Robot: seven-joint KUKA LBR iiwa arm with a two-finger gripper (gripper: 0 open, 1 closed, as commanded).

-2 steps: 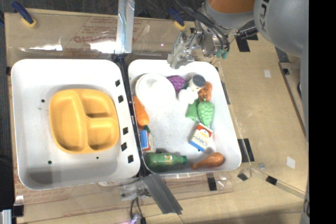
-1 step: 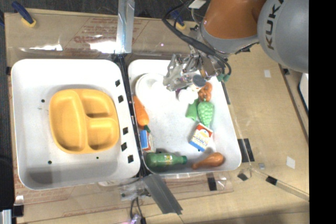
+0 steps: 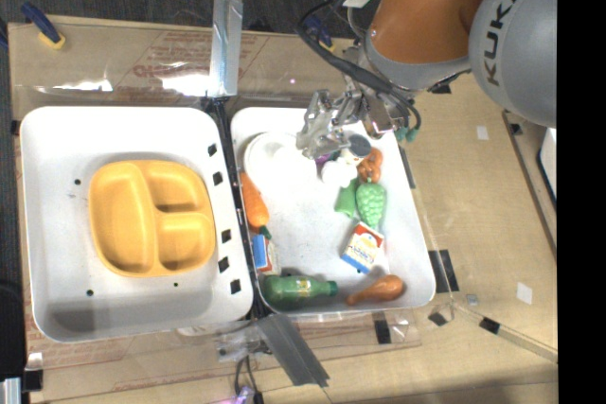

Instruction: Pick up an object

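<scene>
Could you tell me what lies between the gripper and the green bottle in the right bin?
In the camera view, mostly bare white bin floor separates the gripper from the green bottle. The carrot lies just left of that stretch.

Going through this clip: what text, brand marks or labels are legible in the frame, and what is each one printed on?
"KUKA": black letters on the grey arm.
Red print on the clear sheet behind the bins: too blurred to read.
Small carton in the right bin: printing too small to read.
Green bottle: label too small to read.

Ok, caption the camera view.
KUKA arm's gripper above right white bin of toys; yellow divided tray in left.
</scene>
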